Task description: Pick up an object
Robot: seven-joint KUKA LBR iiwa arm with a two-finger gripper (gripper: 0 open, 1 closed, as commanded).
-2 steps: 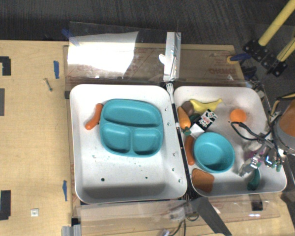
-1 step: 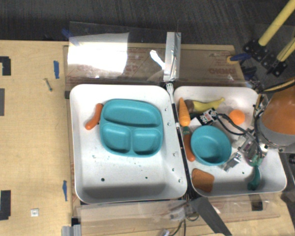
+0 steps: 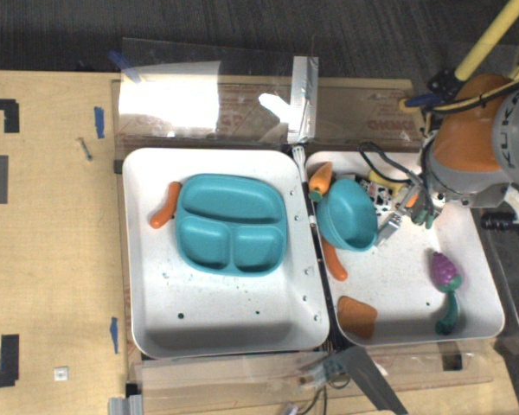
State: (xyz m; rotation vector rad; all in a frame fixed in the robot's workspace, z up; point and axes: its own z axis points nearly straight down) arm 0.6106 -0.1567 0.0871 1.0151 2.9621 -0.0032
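Lying in the left bin (image 3: 147, 318) is a teal divided plate (image 3: 231, 223), which fills most of the middle; bare white floor shows along the near edge and down the left side. An orange carrot piece (image 3: 165, 206) leans against the plate's left rim.

Over the shared wall, the right bin (image 3: 489, 318) holds a teal bowl (image 3: 348, 216) tipped on its side near the far left corner, with an orange carrot (image 3: 320, 178) just behind it and a long orange piece (image 3: 333, 261) beside the left wall below it. An orange wedge (image 3: 356, 316) sits at the near left corner. The middle of this floor is open.

The gripper (image 3: 396, 219) is at the bowl's right rim; whether its fingers clasp anything I cannot tell. A purple and green toy (image 3: 446, 288) lies toward the near right corner, well apart from it.
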